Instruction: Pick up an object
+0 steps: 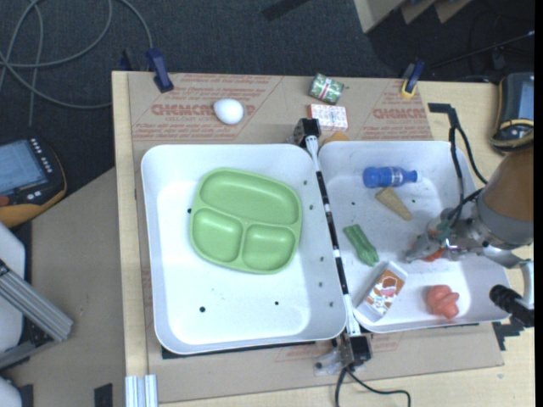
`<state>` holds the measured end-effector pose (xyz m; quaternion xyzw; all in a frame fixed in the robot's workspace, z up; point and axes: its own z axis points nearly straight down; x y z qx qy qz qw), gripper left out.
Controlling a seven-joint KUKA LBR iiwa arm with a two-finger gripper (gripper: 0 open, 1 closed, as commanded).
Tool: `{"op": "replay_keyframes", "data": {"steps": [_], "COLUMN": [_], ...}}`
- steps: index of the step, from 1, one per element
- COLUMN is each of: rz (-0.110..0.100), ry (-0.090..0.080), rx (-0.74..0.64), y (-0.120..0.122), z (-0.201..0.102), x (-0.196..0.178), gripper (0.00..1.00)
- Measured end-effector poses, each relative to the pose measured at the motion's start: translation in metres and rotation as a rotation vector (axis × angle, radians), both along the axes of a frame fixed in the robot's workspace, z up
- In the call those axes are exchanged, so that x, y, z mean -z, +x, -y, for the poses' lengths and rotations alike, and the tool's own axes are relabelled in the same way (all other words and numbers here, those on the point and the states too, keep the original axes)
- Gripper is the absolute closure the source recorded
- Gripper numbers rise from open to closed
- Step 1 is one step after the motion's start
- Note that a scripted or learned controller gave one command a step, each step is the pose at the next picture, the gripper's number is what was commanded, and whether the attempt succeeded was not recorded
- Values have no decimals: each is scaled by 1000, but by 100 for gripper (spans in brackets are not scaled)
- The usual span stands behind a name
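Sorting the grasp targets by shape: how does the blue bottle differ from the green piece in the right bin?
The blue bottle is blue and rounded, lying crosswise near the far wall of the right bin; the green piece is green, flatter and narrower, lying at a slant close to the divider. The bottle looks thicker. Both lie flat in the right bin, apart from the gripper.

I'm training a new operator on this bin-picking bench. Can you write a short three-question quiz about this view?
1. True or false: the green three-compartment plastic plate lies in the right bin.
2. Which lies nearest the claw? A) blue plastic bottle B) small red object C) white egg-shaped object
3. Fill in: the green stick-shaped object lies in the ___ bin.

Key: 1 false; 2 B; 3 right.
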<state>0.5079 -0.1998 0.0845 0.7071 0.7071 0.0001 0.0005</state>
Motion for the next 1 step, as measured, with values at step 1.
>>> {"op": "replay_keyframes", "data": {"steps": [1], "rz": [1], "ry": [0], "rx": [-1], "y": [24], "z": [-14], "x": [0], "gripper": [0]}}
